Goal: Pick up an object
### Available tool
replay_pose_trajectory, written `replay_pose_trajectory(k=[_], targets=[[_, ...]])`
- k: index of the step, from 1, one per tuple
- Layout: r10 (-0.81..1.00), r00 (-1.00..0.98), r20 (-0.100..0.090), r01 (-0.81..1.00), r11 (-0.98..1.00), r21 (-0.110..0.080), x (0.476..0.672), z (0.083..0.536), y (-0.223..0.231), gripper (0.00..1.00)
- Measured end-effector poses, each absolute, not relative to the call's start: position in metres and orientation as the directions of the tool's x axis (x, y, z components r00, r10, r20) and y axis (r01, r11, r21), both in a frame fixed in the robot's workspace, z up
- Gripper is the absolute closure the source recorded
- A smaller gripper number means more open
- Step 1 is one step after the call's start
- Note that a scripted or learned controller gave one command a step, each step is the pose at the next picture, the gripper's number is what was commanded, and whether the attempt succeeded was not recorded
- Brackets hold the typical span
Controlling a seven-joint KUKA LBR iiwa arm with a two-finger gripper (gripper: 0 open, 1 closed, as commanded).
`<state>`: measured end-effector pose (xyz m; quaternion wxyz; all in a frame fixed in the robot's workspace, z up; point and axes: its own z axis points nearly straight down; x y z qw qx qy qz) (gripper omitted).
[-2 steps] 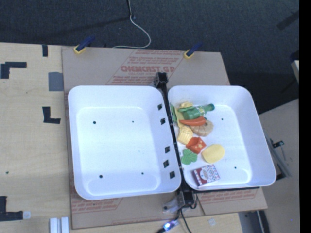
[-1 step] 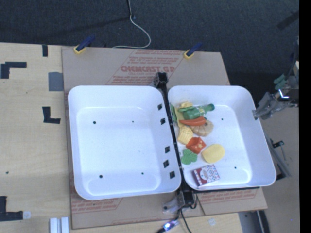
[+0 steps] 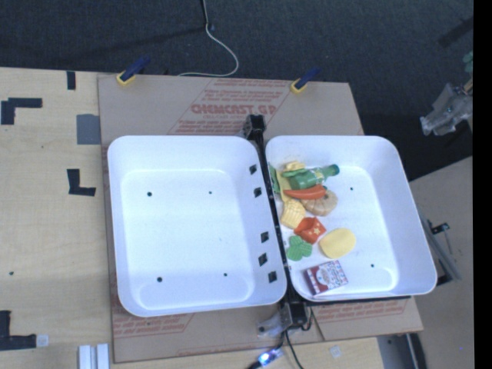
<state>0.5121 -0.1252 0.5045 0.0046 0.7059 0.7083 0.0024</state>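
The gripper (image 3: 444,114) sits high at the right edge of the camera view, beyond the far right corner of the table (image 3: 46,206) and well apart from both bins. It appears as a pale, blurred shape, and I cannot tell how it is set; nothing is seen in it.

All candidate objects lie in the right bin (image 3: 384,206), crowded against its left wall by the divider. From the far end toward the near end: a green bottle-like toy (image 3: 309,177) lying on its side, a red-orange sausage-shaped piece (image 3: 305,193) touching it, a tan round piece (image 3: 323,203), a yellow corn-like piece (image 3: 293,214), a small red piece (image 3: 310,228), a green leafy piece (image 3: 298,246), a yellow lemon-like piece (image 3: 337,243), and a red-and-white carton (image 3: 327,276) lying flat near the bin's near edge. The left bin (image 3: 184,221) holds nothing to grasp.

The task looks barely begun, since the gripper is not yet over the bin. The main risk is the crowding: the pieces touch or overlap, so a descent into the pile could knock neighbours aside or close on two at once. Pieces hugging the left wall leave little room on that side. The rounded lemon-like piece could squirt out of a pinch, and the flat carton offers little height to catch. These two stand slightly apart from the cluster, so probably make cleaner targets.
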Motion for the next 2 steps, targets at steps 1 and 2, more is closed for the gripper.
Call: replay_pose_trajectory(k=[1, 2], targets=[[1.0, -0.002, -0.001, 1.0, 0.002, 0.004, 0.5, 0.537, -0.129, 1.0], [1.0, 0.007, -0.003, 1.0, -0.007, 0.001, 0.483, 0.535, -0.218, 1.0]])
